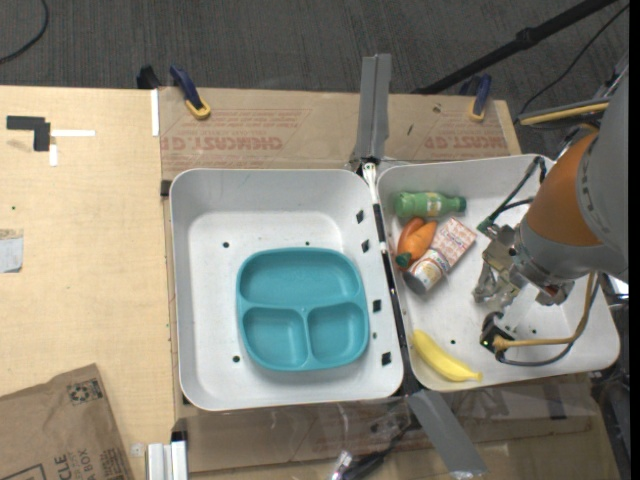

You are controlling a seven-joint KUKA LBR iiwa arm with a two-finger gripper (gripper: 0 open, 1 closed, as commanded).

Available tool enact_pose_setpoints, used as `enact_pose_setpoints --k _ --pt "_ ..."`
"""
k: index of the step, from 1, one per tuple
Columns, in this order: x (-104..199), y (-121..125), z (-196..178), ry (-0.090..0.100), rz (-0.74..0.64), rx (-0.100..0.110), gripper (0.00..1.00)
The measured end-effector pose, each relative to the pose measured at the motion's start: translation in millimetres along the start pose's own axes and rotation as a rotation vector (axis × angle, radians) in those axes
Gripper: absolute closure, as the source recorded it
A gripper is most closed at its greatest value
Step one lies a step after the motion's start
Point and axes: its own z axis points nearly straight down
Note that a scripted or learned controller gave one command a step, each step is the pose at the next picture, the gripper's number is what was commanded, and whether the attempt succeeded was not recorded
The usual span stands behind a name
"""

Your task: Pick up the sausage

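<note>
A curved, smooth yellow banana [444, 359] is lying nearest in the right shallow white plastic bin [600, 343], and the metal two-finger gripper [492, 286] is hanging over bare floor above it, can't tell its state. Farther back a small pink-labelled can [428, 271], a glossy orange carrot-shaped piece [414, 239], a pink box [455, 241] and a green bottle [428, 204] are crowding together; no clue which is the sausage. The teal three-compartment plate [301, 309] is sitting in the left bin [195, 268].

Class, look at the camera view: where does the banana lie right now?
The banana lies in the right bin, at its near-left corner, below the can and left of the hand.
</note>
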Motion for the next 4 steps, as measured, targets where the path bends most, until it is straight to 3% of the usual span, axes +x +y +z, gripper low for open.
enact_pose_setpoints --k 1,2,3,4 --pt "108.1 -61.7 -75.5 -0.009 0.623 0.004 1.00" --pt "107.8 -61.7 -75.1 -0.011 0.624 0.004 0.00" --pt "132.5 -161.4 -75.8 -0.009 0.625 0.004 0.00" --pt "212.5 -177.6 -179.0 -0.007 0.642 0.000 0.00"
